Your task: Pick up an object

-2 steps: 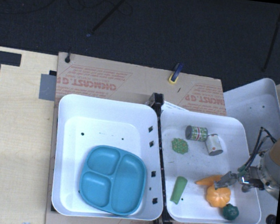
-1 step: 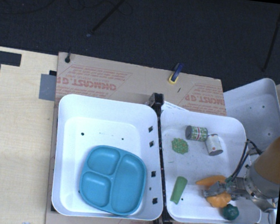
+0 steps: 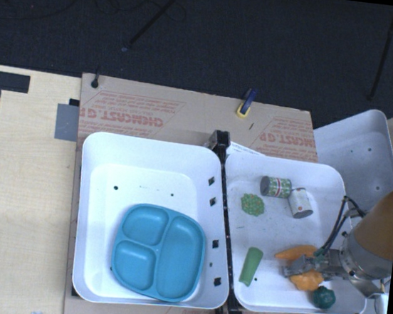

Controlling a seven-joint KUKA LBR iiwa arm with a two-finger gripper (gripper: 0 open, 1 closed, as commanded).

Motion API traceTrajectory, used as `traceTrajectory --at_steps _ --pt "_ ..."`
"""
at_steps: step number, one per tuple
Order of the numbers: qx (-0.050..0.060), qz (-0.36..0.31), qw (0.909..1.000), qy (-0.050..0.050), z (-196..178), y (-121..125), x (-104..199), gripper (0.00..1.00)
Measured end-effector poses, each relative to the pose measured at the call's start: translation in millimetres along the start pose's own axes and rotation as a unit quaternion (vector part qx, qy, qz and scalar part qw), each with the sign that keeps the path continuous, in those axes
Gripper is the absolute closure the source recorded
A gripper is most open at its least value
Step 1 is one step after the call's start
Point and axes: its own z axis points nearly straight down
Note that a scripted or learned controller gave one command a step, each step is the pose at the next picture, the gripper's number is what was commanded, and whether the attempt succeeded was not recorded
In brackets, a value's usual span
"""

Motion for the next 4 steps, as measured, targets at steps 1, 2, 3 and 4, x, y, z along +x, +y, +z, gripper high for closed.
traceTrajectory --at_steps 1,2,3,4 --pt "0.0 0.002 1.0 0.0 -10 0 -1 1.0" --pt "-0.001 -0.001 1.0 -0.001 -71 -1 -5 1.0" --pt "-0.002 -0.001 1.0 -0.001 -121 10 -5 1.0" --pt "-0.001 -0.001 1.0 0.0 -141 10 -5 1.0"
